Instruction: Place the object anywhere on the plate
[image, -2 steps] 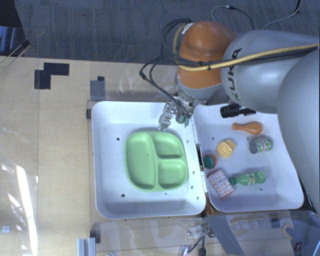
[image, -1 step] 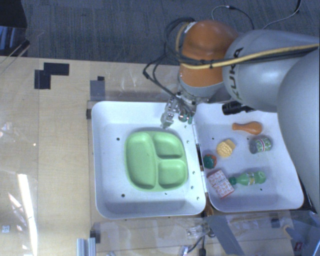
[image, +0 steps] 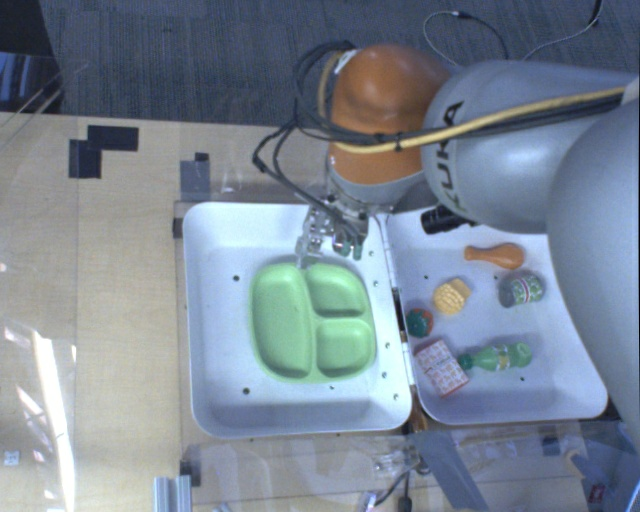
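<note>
The green plate (image: 310, 322) with three sections lies in the left bin (image: 215, 300). The gripper (image: 333, 240) hangs over the plate's far edge, so the plate is right below it. I cannot tell if it pinches anything

The arm (image: 520, 120) runs off the right and top edges, and its bulk covers the right bin's (image: 500, 400) far rim and right corner. The gripper (image: 330, 240) is small and blurred, so its fingers cannot be made out. The printed box (image: 441, 366) bears a pattern too small to read.
</note>
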